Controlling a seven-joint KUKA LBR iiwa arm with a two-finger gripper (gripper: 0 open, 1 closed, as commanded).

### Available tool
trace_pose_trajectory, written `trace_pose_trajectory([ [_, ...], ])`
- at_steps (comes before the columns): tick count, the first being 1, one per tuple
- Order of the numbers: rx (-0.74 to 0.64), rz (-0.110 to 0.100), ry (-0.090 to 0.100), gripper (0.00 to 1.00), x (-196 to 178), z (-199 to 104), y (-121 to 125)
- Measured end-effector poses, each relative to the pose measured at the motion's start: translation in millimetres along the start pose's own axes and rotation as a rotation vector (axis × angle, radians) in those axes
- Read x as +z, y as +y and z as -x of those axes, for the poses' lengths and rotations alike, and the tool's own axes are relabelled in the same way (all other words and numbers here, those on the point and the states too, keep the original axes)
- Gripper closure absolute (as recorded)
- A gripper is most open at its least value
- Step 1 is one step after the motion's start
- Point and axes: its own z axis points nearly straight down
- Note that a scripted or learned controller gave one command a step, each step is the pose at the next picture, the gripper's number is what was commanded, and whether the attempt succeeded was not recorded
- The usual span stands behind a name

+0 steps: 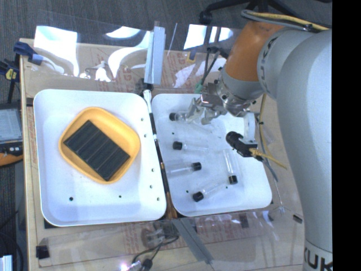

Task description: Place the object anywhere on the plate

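A yellow plate [99, 143] with a dark ribbed square in its middle lies in the left bin [51, 199]. Several clear vials with black caps lie scattered in the right bin [256, 193]: one [187, 145] in the middle, one [186, 167] below it, one [229, 168] at the right and one [204, 193] near the front. Another vial [176, 116] lies at the back of that bin. My gripper [201, 109] hangs low over the back of the right bin, just right of that back vial, far from the plate.
The grey arm with its orange band [251, 49] comes in over the right bin's back right corner. A black connector with a yellow cable [241, 143] hangs over the bin's right side. A divider rim [158, 157] runs between the bins.
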Motion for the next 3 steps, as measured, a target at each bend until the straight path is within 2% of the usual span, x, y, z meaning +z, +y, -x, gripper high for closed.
trace_pose_trajectory([
  [1,-0.136,-0.002,-0.002,1.0,-19,-68,-25],
  [2,-0.343,0.001,-0.003,1.0,10,-140,10],
  [3,-0.342,0.001,-0.003,0.0,10,-140,10],
])
